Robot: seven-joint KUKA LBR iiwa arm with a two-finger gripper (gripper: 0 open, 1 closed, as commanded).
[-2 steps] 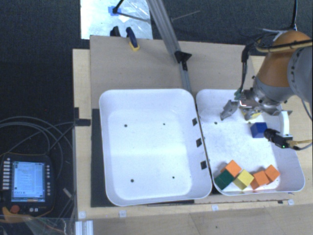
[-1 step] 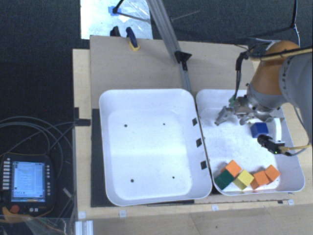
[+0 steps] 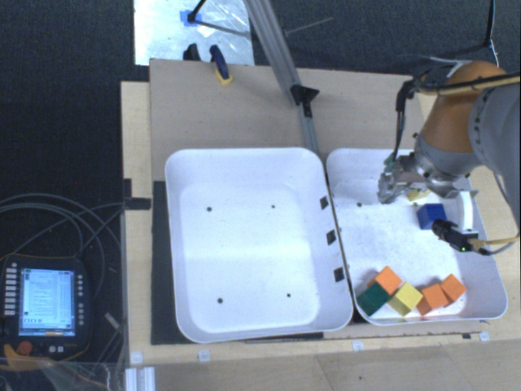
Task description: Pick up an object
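Nearest the camera, small hard-looking cubes cluster in the near corner of the right-hand shallow white bin [image 3: 480, 304]: a dark green cube [image 3: 373, 299], a yellow cube [image 3: 404, 299] and orange cubes [image 3: 388, 279]. They look light, rigid, best pinched across flat opposite faces. Farther in, a blue cube [image 3: 430, 215] sits just beside the two-finger gripper [image 3: 393, 187]; how its jaws stand I cannot tell.

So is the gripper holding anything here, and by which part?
Cannot be told. The gripper sits low in the right bin, apart from the blue block and the corner cluster; nothing shows between its fingers.
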